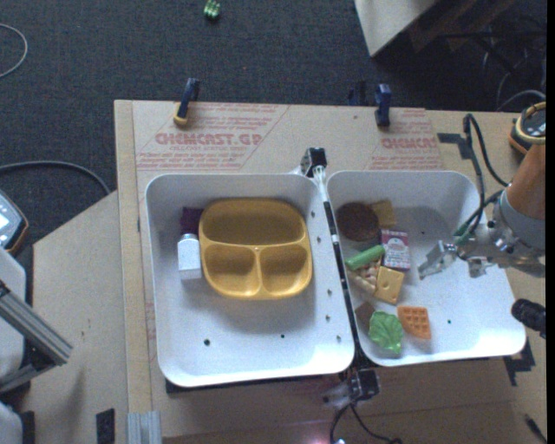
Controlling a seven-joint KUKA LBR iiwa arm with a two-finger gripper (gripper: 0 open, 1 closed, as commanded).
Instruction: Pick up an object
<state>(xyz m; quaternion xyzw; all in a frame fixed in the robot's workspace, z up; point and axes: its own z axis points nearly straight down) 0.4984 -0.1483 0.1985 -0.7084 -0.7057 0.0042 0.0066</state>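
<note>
The arm point(527, 199) reaches in from the right, its orange band at the frame edge. The gripper point(438, 258) points left, low and tilted. Its jaws look parted, with nothing between them, though the view is dim.

You would have seen a tabletop point(260, 130) of pale board with red printing, held at its far edge by a yellow-and-blue clamp point(185, 102) on the left and a blue clamp point(382, 104) further right. A black clip point(314, 159) sat at the far end of the seam where the two bins met, and another black clip point(364, 382) at the near end. Beyond the board lay dark carpet point(104, 52), with a small green thing point(212, 9) on it near the top and a thin pale cable point(52, 169) curving in at the left. A metal rail point(30, 325) crossed the lower left corner, and black cables point(477, 147) ran near the board's right edge.
</note>
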